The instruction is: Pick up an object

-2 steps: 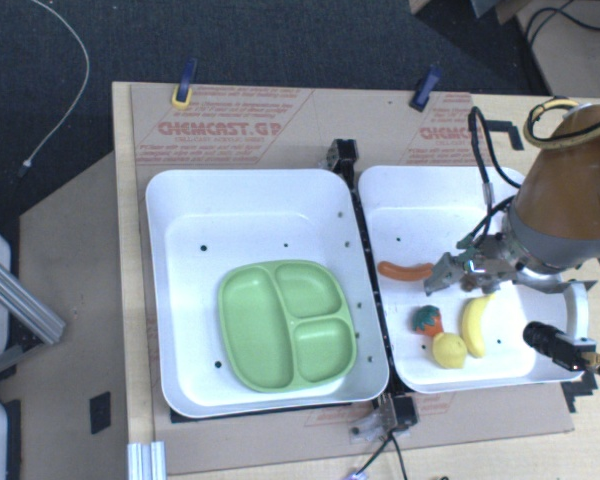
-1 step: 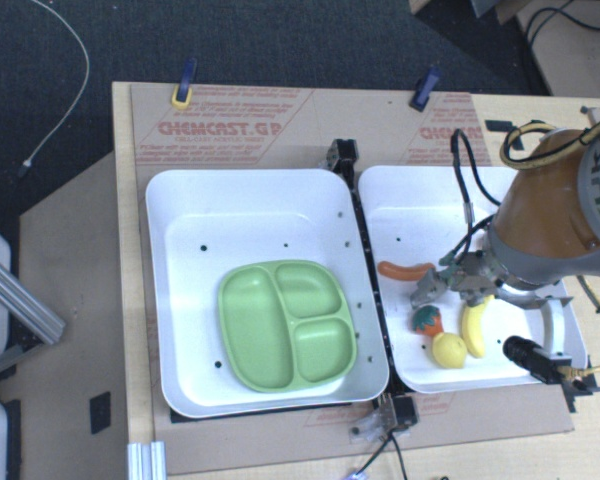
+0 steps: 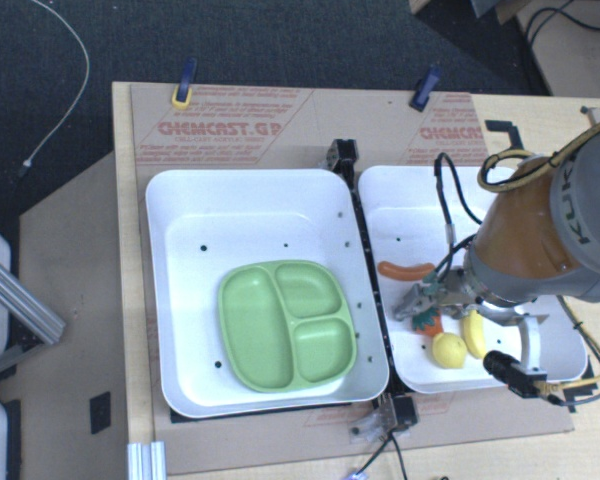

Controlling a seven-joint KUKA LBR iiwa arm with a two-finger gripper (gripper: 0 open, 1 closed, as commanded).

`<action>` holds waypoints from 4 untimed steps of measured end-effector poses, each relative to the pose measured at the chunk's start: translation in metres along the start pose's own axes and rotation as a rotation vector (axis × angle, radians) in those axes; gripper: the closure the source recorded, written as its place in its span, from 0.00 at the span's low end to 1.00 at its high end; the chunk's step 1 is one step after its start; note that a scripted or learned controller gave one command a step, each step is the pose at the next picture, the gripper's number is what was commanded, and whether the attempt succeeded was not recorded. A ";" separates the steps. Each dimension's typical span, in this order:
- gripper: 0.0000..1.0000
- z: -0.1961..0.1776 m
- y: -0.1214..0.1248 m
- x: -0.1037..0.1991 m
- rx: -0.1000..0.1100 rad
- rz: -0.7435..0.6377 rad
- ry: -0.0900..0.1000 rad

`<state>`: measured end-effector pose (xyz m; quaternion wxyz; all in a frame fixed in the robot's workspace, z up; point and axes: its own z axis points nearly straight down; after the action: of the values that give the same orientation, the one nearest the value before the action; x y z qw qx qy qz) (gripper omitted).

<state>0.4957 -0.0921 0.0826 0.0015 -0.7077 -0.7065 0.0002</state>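
My gripper [image 3: 418,303], its grip unreadable from above, hung just below the hot dog [image 3: 405,268], whose length ran left-right.

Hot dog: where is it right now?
The hot dog lies in the right bin, near its left wall, just up-left of the gripper and above the lemon.
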 end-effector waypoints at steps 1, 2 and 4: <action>1.00 -0.013 0.001 0.001 -0.005 -0.001 0.000; 1.00 -0.057 -0.003 -0.001 -0.007 -0.002 -0.003; 1.00 -0.159 0.001 0.001 -0.009 -0.003 -0.004</action>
<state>0.4969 -0.0913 0.2421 -0.0030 -0.7067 -0.7075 -0.0017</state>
